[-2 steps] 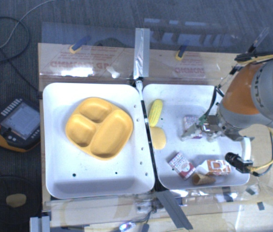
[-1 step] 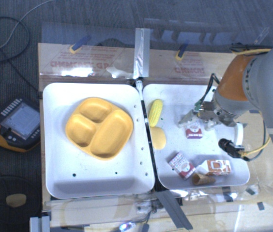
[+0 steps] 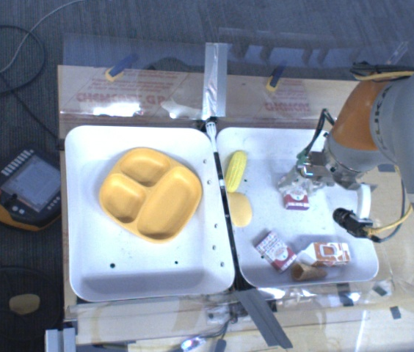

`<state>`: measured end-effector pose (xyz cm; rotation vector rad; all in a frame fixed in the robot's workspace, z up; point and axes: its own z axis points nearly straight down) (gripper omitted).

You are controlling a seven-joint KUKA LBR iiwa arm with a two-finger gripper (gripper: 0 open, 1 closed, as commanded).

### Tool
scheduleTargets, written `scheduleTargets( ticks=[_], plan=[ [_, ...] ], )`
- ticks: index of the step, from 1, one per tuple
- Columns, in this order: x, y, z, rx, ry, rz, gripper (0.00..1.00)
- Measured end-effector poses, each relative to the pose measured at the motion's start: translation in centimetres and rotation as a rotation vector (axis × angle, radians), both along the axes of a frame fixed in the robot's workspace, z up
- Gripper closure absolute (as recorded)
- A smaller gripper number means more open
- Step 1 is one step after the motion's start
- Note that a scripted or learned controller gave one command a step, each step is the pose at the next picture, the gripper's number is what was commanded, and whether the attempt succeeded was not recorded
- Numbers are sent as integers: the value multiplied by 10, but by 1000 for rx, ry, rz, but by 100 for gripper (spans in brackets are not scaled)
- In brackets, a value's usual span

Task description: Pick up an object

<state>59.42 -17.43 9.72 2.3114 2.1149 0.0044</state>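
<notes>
Nearest the lens, along the right bin's (image 3: 255, 273) front edge: brown cone-shaped item (image 3: 307, 272), orange-and-white carton (image 3: 329, 253), red-and-white box (image 3: 274, 250); further back, small red-and-white packet (image 3: 296, 200), corn cob (image 3: 235, 170), yellow round piece (image 3: 241, 210); left bin (image 3: 82, 270) holds a yellow divided plate (image 3: 150, 193). Step in hand, judged: descent onto the small packet, best done straight down and centred so it does not skid. Arm (image 3: 383, 123) enters from the right, wrist bent down, gripper (image 3: 304, 176) directly above the packet; jaws' opening cannot be told, nothing seen held

It was a robot lab: a taped bench (image 3: 155, 86) with two white bins (image 3: 82, 270), a teach pendant (image 3: 23, 189) and loose cables (image 3: 16, 42) on grey carpet (image 3: 16, 108).
</notes>
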Motion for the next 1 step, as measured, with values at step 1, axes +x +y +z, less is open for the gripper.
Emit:
scheduleTargets(
  ticks=[1],
  plan=[
    [33, 44, 98, 3, 12, 90, 100]
  ],
)
